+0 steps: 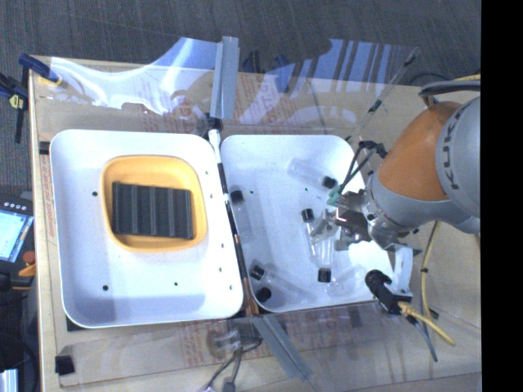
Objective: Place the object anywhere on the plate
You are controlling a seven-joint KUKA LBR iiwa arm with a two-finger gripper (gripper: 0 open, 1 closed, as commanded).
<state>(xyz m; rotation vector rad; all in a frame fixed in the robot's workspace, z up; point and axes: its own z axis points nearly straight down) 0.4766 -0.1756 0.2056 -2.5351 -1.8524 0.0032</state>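
Gripper (pixel 331 237) sits low at 3 o'clock in the right bin (pixel 270 149), over a clear vial (pixel 320 251) with a black cap (finger spread unreadable, grip can't be confirmed), well apart from the yellow plate (pixel 153 170) in the left bin (pixel 73 219).

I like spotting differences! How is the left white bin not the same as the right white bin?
The left bin holds one big thing: a yellow plate with a dark ribbed middle. The right bin holds several small clear vials with black caps scattered about. The robot arm and its claw hang over the right bin, not over the left one. Both bins are shallow, white and about the same size.
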